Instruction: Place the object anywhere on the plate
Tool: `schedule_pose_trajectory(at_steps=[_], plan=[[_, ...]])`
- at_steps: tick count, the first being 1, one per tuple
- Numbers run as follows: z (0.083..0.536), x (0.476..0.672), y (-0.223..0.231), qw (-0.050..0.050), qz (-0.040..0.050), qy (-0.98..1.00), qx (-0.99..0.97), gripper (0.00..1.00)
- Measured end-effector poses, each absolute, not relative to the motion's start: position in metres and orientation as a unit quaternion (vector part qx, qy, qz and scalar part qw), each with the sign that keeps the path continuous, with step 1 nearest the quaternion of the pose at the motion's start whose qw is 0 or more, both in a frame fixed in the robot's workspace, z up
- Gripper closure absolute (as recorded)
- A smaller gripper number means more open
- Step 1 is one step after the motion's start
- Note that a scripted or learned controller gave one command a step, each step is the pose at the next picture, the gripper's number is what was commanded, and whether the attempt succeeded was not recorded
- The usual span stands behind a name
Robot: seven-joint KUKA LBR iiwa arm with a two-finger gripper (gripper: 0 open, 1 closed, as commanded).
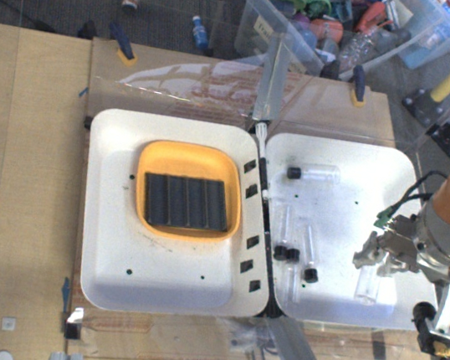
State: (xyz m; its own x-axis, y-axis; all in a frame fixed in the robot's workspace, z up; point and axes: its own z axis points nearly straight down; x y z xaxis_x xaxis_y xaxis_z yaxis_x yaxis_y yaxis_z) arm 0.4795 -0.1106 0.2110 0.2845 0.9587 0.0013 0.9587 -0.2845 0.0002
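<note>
The two-finger gripper (373, 270) hangs over the right white bin (362, 167), far right of the orange square plate (194, 159); its spread cannot be told. Clear plastic tubes with black caps (297, 247) lie between gripper and plate, one seemingly beneath it. This looks like the pick step; next, lift and carry leftward.
</note>
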Motion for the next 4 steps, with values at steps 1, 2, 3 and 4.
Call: schedule_pose_trajectory(at_steps=[1,2,3,4], plan=[[0.205,0.533,-0.101,-0.001,-0.0005,-0.696,-0.718,1.0],[0.185,0.593,-0.092,-0.002,-0.0004,-0.727,-0.687,1.0],[0.185,0.621,-0.063,-0.002,-0.0007,-0.763,-0.646,1.0],[0.192,0.66,-0.042,-0.003,-0.0011,-0.833,-0.554,1.0]])
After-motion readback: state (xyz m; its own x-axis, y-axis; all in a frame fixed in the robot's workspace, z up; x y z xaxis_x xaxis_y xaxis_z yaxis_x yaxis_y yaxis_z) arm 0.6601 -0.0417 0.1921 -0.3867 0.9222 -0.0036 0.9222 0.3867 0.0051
